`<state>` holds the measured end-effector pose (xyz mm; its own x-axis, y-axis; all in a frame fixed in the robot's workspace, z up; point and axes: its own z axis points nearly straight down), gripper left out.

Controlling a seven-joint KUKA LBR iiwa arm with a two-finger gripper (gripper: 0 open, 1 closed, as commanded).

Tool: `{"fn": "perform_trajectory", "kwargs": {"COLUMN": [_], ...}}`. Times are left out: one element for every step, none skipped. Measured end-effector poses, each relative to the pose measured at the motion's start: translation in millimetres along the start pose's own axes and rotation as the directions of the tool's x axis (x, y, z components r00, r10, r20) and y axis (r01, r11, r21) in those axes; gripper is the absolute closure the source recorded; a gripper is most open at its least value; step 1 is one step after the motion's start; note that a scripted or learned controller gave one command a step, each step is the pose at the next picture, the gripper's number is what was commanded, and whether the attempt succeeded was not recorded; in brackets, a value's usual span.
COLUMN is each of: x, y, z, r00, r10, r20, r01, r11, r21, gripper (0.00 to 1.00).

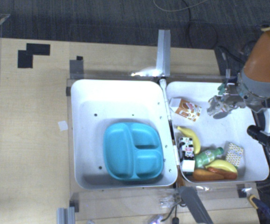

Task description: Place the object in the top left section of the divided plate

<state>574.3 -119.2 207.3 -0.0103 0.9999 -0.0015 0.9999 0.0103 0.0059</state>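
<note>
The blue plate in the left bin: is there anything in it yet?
Empty. All three sections of the blue divided plate show bare blue; the food items lie in the right bin.

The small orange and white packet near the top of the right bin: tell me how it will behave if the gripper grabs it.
The packet lies flat and looks thin, so it is probably light and hard to pinch from above. Its wrapper seems printed film or card, so it may flex or slide on the smooth bin floor. It is unlikely to roll.

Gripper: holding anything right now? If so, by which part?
Nothing seen held. The gripper hovers over bare floor of the right bin, apart from the snack packet.
</note>
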Motion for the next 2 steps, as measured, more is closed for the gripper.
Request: {"fn": "perform_trajectory", "kwargs": {"x": [37.0, 88.8], "y": [-19.8, -68.7], "z": [105.6, 21.5], "r00": [0.999, 1.000], "r10": [0.047, 0.014], "r20": [0.000, -0.002], "r01": [-0.047, -0.014], "r11": [0.999, 1.000], "r21": [-0.008, 0.001], "gripper": [1.00, 1.00]}}
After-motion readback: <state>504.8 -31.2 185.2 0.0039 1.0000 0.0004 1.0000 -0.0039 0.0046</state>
